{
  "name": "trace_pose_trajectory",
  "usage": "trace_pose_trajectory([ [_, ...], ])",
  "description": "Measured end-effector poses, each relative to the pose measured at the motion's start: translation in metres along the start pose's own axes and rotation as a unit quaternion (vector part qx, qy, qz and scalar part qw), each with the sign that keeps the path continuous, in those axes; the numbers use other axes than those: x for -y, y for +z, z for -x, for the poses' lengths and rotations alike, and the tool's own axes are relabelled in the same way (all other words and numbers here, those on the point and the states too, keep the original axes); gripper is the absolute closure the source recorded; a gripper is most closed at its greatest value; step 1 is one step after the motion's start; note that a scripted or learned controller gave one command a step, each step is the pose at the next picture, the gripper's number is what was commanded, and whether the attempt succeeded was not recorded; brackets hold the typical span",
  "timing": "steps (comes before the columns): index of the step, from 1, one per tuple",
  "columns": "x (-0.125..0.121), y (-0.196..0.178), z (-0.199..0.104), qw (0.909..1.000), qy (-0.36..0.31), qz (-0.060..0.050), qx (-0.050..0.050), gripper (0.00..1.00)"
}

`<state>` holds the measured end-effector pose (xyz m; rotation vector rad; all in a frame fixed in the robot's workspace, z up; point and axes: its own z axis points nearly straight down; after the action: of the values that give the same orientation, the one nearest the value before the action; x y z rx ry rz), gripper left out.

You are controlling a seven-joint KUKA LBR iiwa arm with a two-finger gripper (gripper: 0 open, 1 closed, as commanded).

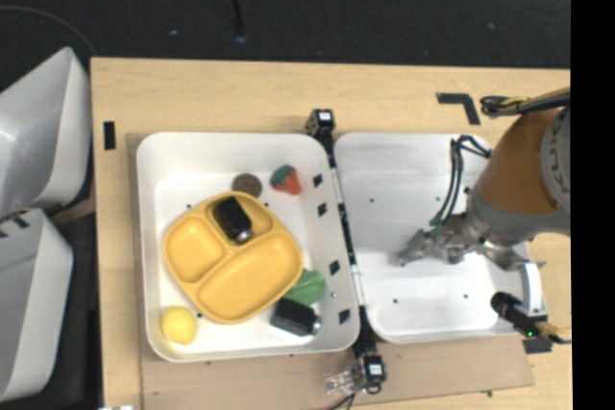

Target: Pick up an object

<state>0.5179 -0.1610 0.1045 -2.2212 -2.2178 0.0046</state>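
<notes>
My gripper point(415, 250) hangs over the right bin point(423, 317), and I can't tell how its jaws stand. Everything worth grabbing sits in the left bin point(154, 206). Likely failure: closing on nothing, or clipping the divider wall on the way over. The yellow plate point(226, 278) crowds things, with a black block point(233, 218) on it and a yellow ball point(178, 325), strawberry point(283, 178) and brown disc point(247, 183) around it.

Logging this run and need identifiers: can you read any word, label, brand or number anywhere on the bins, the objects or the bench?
None can be read.
Black tag at the top of the bin seam: too small to read.
Black marks on the bench: shapes, no letters.
Yellow plate and black block: no print visible.
</notes>
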Motion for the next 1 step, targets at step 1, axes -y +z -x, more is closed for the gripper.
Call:
trace_pose_trajectory([
  [1,-0.0011,-0.014,0.0014,1.0,0.003,0.003,0.001,1.0],
])
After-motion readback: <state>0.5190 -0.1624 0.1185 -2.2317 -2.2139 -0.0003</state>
